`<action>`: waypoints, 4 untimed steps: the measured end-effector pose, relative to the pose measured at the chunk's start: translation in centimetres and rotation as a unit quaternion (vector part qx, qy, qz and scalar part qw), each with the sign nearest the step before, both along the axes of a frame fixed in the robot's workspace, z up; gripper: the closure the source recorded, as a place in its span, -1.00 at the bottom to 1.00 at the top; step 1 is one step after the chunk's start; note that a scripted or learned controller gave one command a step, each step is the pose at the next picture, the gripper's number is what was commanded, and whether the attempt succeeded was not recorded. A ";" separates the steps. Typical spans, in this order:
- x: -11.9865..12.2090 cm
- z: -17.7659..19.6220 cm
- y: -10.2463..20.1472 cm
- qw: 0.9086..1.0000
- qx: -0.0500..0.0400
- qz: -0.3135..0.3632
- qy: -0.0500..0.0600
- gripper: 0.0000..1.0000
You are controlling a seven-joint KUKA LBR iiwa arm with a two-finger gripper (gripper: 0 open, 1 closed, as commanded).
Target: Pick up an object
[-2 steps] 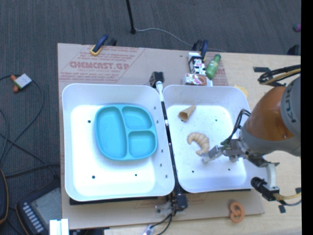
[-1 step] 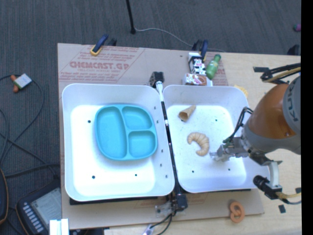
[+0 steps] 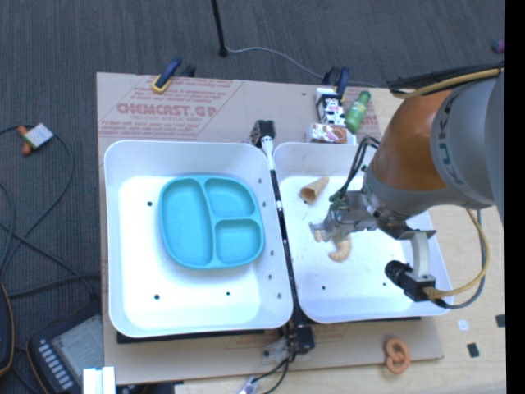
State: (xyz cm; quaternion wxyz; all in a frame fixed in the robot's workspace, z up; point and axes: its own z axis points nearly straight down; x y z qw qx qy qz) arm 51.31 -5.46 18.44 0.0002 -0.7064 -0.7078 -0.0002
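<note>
Basically pre-grasp: claw (image 3: 332,230) low in right bin (image 3: 361,306), touching or just above tan curved piece (image 3: 340,251); can't tell claw state. Cone-shaped piece (image 3: 312,190) lies farther back. Blue tray (image 3: 212,222) in left bin (image 3: 135,302). Nothing lifted yet.

A grey arm with an orange band reaches from the right, its end effector (image 3: 331,230) low over the right white bin (image 3: 369,298), touching a curled tan piece (image 3: 340,251). A pale cone (image 3: 312,190) lies nearby; a blue divided plastic plate (image 3: 212,222) sits in the left bin (image 3: 123,236).
</note>
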 end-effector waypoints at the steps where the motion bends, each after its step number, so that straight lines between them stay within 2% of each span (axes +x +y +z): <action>1: 0.2 -2.2 -12.3 1.000 -0.002 -0.002 0.001 1.00; 2: 2.0 0.0 -1.8 1.000 0.000 0.000 0.000 1.00; 3: 2.0 0.0 -1.8 1.000 0.000 0.000 0.000 -1.00; 4: 1.4 -9.7 -8.2 1.000 -0.002 -0.002 -0.003 -1.00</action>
